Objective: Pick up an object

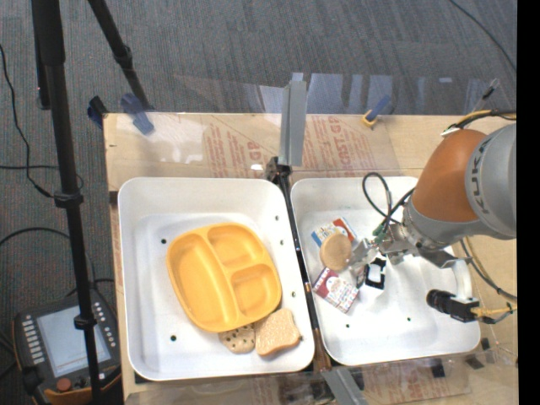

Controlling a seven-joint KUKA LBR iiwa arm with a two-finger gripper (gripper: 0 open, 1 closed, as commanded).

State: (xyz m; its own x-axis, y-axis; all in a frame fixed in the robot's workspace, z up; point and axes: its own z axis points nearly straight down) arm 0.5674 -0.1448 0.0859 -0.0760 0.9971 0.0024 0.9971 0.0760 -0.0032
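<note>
We see a yellow plastic divided tray in the left white bin, two toast-like pieces at its near edge. In the right white bin, the gripper hangs beside a tan round disc and small printed packets near the left wall.

Grey ribbed carpet is seen from nine to twelve o'clock. A black tripod is stood at nine o'clock. The wooden bench is lit evenly.
</note>
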